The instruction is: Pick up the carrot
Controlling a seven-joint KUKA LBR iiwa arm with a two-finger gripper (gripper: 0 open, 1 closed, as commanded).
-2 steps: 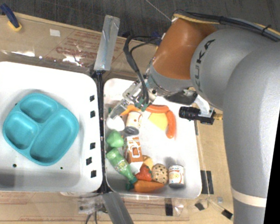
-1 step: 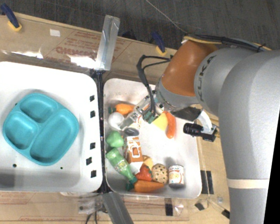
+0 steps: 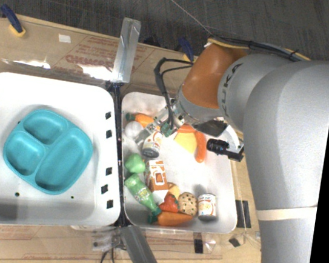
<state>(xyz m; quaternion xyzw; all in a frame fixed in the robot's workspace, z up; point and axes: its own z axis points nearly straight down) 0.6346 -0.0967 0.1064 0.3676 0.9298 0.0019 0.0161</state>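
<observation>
An orange carrot (image 3: 173,219) lies along the near edge of the right bin (image 3: 225,186), beside a strawberry and a cookie. Two more orange pieces are in the same bin: one (image 3: 200,147) to the right of the wrist and one (image 3: 143,119) near the far left corner. My gripper (image 3: 157,130) reaches down into the far left part of that bin, just above a small can (image 3: 151,148). The orange wrist band and the grey arm hide the far right part of the bin. Nothing shows in the gripper's hold.
The right bin also holds a yellow fruit (image 3: 185,139), a green bottle (image 3: 142,192), a printed carton (image 3: 157,174), a cookie (image 3: 187,203) and a small jar (image 3: 206,206). In the left bin (image 3: 11,89) lies a teal divided plate (image 3: 48,150).
</observation>
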